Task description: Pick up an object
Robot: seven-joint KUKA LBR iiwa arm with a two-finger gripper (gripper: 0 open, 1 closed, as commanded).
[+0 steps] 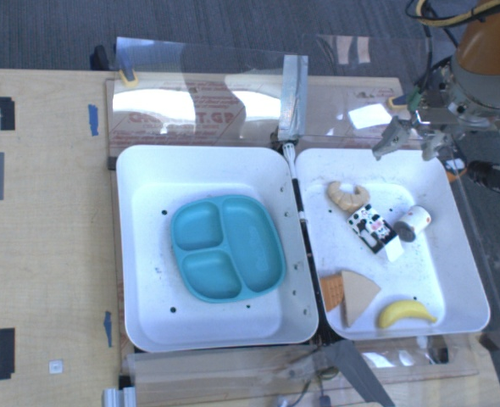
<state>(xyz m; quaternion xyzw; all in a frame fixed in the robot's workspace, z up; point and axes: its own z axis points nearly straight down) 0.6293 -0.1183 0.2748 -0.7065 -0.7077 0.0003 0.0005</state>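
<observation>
Two white bins on the bench [47, 227]. Left bin [140, 176]: one teal tray [227, 247], three compartments, lying flat near the middle.

Right bin [462, 278]: five items.
- one tan pastry-like piece [348, 197], upper left
- one black-and-white cow-print toy [369, 226], centre, tilted diagonally
- one small white piece with a red end [416, 220], just right of the cow toy, a dark grey bit touching it below
- one tan wedge [358, 296] with an orange waffle-textured edge, lower left, close to the bin wall
- one banana [406, 314], lower right, just beside the wedge

Gripper [411, 140] sits at the upper right, over the far rim of the right bin. Fingers look spread apart, one grey finger [389, 140] angled out to the left, the other [429, 143] near the rim. Nothing between them.

All five items lie flat on the bin floor, apart from the fingers. Nearest is the pastry piece, below and left of the fingers; the white piece is below them. Banana and wedge are at the near end of the bin, well apart from the gripper.
</observation>
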